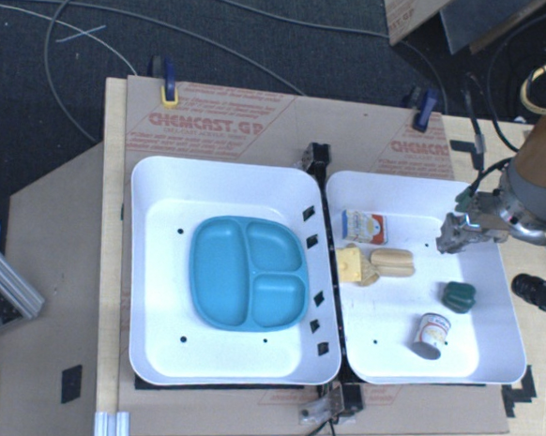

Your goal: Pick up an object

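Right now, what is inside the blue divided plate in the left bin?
Nothing visible lies in the blue divided plate: its three compartments show bare. It covers the left bin's floor beneath it, so anything under it cannot be seen.

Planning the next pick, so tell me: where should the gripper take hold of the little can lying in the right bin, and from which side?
Probably straight down, fingers closing across the can's round body midway along. It lies on its side with bare bin floor around it.
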Tool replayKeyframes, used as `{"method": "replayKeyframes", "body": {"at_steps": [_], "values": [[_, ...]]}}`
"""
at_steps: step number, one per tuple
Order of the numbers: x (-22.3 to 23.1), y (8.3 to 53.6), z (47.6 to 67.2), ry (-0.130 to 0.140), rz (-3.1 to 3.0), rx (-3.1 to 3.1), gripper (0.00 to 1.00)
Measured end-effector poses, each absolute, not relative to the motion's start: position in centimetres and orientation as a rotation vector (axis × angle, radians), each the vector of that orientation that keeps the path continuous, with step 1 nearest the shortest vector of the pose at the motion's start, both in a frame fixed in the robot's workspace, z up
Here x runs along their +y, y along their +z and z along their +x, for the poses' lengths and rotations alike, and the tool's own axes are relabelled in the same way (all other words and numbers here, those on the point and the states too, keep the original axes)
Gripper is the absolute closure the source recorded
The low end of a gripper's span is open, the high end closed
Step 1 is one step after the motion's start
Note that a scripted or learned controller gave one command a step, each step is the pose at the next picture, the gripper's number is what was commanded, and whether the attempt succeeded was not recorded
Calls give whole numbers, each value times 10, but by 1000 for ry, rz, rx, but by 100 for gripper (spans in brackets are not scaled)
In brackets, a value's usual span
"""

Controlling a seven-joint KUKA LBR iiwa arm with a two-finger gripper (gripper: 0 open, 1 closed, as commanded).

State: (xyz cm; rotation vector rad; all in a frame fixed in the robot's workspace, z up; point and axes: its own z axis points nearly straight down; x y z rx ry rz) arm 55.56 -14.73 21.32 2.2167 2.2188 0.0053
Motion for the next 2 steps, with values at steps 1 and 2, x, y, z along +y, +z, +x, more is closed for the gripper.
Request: {"method": "replayKeyframes", "body": {"at_steps": [1,2], "values": [[-90,216,565,4,2214,2227,100],[-40,209,558,0,2219,2229,100]]}}
